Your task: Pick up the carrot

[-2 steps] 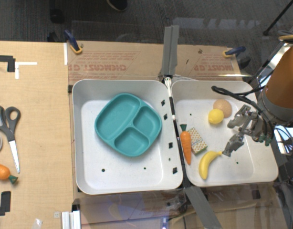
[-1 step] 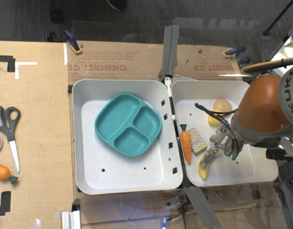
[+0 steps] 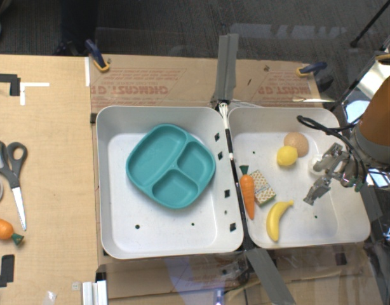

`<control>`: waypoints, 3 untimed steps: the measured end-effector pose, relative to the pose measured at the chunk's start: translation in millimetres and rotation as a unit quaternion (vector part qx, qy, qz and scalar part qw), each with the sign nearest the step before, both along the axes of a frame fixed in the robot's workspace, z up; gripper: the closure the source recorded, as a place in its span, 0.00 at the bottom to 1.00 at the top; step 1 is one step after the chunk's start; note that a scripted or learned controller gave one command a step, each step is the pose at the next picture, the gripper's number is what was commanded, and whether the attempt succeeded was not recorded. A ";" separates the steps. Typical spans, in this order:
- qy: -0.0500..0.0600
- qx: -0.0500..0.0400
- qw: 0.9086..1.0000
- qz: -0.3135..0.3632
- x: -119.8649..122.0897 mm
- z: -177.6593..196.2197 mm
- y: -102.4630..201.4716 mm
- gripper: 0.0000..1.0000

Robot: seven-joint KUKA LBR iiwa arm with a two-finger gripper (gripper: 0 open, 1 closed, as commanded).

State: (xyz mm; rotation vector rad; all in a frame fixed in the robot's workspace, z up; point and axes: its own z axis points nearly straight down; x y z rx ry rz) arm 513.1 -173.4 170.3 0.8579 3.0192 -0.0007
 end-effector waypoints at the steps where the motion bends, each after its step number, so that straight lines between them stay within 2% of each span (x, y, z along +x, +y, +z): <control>1: 0.001 0.001 0.999 0.043 -35.1 -78.5 64.5 0.00; 2: 0.002 0.001 1.000 -0.017 -35.4 -79.1 80.3 0.00; 3: 0.000 0.000 1.000 0.022 -34.6 7.9 9.5 0.00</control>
